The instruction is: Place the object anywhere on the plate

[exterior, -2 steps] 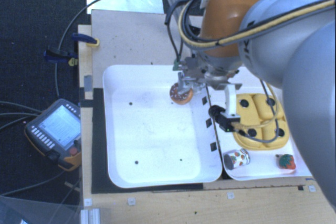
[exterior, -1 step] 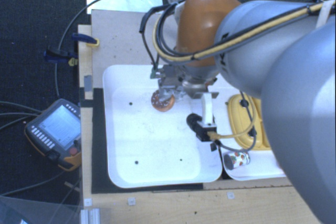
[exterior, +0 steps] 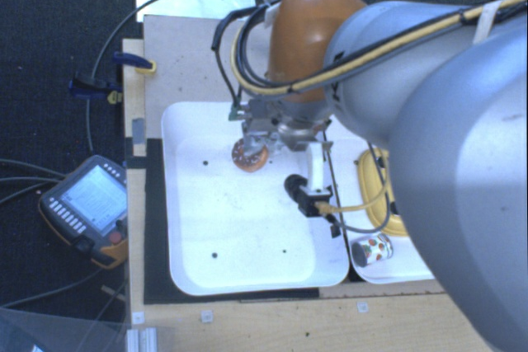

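The grey arm [exterior: 429, 95] fills most of the right side of the camera view, smooth matte metal in fat rounded segments, with a glossy orange band [exterior: 301, 29] above the wrist and a bundle of black and yellow cables looping round it. Below it lie two shallow white bins of smooth plastic with rounded corners: the left bin [exterior: 206, 251] is mostly bare, and the right bin [exterior: 388, 272] is largely hidden under the arm.

The task looks unfinished. The yellow plate [exterior: 371, 198], a thin curved rim of shiny plastic, sits in the right bin, and nothing visible rests on the part of it that shows. The object [exterior: 248, 155], a small round brownish thing like a doughnut with a speckled, paler top, lies in the upper part of the left bin, well apart from the plate. The gripper [exterior: 257, 140] sits directly above and against it, but whether the fingers are released or clenched on it I cannot tell, as the wrist body covers them. So lifting, carrying across the bin wall and setting down all appear left to do.

A small cup [exterior: 371, 249], white with red and green spots, lies tipped on its side in the right bin just beside the plate
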You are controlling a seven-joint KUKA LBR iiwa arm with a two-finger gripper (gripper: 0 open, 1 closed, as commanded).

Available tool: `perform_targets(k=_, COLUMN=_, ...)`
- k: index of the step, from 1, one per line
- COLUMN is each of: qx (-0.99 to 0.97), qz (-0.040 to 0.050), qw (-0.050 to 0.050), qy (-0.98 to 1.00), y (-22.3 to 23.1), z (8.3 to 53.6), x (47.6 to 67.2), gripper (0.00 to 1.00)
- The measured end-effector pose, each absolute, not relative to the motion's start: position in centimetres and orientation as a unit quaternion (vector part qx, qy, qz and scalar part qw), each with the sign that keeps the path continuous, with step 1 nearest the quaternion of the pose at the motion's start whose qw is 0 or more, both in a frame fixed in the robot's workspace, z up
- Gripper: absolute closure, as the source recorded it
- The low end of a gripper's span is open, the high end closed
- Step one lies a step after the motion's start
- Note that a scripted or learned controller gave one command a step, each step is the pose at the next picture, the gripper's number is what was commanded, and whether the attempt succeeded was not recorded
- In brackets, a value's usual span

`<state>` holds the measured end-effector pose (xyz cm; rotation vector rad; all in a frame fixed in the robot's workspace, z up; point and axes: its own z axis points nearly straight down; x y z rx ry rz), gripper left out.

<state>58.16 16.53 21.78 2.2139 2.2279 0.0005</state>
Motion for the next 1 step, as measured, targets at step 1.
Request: perform_targets(k=1, qx=0.705, qz=0.0003, qw=0.0, qy=0.709, y=16.51, z=21.86, x=58.12, gripper=0.0)
